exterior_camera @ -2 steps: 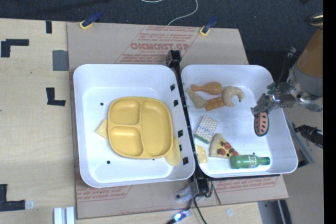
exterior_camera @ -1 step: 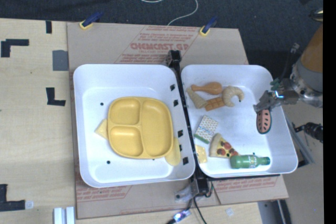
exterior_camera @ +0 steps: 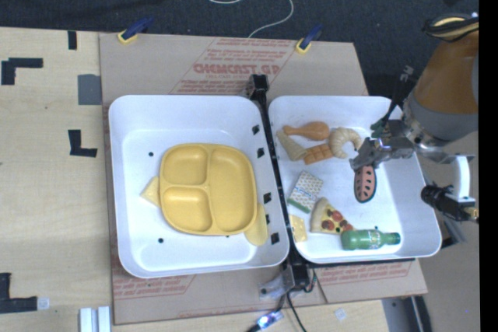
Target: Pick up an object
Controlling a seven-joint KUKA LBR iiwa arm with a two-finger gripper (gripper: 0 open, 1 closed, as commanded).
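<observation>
My gripper (exterior_camera: 362, 162) hangs over the right part of the right bin (exterior_camera: 412, 206), reaching in from the right. A watermelon slice (exterior_camera: 363, 184), red with dark seeds, hangs on end directly under the dark fingertips, which are shut on its top edge. Left of the gripper lie a pale ring-shaped pastry (exterior_camera: 345, 140), a chicken drumstick (exterior_camera: 306, 130) and a brown bread piece (exterior_camera: 319, 154). Nearer the front are a checked cracker (exterior_camera: 306, 189), a pizza slice (exterior_camera: 331, 220), a cheese wedge (exterior_camera: 297, 228) and a green bottle (exterior_camera: 369, 239) lying on its side.
The left bin (exterior_camera: 132, 167) holds a yellow divided plate (exterior_camera: 208, 189) with a yellow piece poking out at its left edge. A black divider (exterior_camera: 268, 167) separates the bins. The arm's orange and grey body (exterior_camera: 447, 89) stands over the right rim.
</observation>
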